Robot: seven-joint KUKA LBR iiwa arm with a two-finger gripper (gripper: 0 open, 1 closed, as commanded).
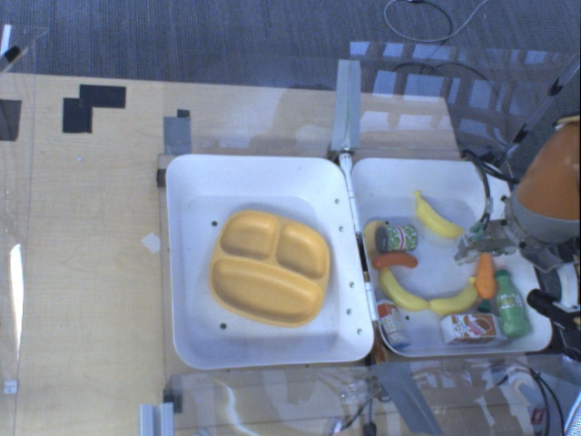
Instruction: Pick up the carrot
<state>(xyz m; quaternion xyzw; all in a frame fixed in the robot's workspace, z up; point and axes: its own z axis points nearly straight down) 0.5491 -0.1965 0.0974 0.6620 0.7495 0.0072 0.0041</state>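
The claw hovers over the carrot, its grip state unclear.

Orange carrot (yellow tray)

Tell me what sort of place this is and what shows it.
Probably a robotics lab test bench, not a kitchen. A grey arm with an orange band reaches over two shallow white bins; one holds a yellow divided plastic tray, the other toy food such as the orange carrot. Loose cable lies on carpet.
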